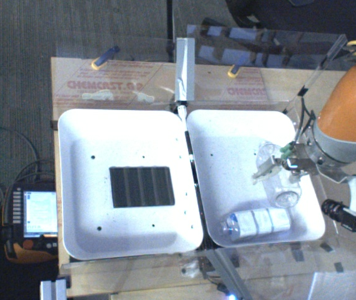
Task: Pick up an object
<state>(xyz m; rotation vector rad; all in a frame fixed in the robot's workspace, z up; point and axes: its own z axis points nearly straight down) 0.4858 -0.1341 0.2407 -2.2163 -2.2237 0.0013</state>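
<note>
gripper (276,165): sits low in the right bin (228,130), over by its right wall. honestly can't tell whether the jaws are apart or together, it's all blur and clear plastic there.

clear cup (270,158): see-through cup-ish thing right at the gripper tip, touching or nearly so. can't say it's actually held.

water bottle (257,221): lying on its side near the front wall of the right bin, label up, cap end to the left. Just beside it toward the back is a clear wine glass (286,195).

what could go wrong: I'd guess slipping. Clear, thin, round stuff squirts out of a pinch easily, and the cup could crumple or get shoved against the bin wall. A bump could also knock the glass into the bottle.

in the way: bin's right wall is close to the arm, so not much room.

left bin (84,167): just a dark ribbed tray (142,186) lying flat in the middle, well apart from the action.

behind the bins: a clear acrylic sheet (115,83) held by clamps.
</note>
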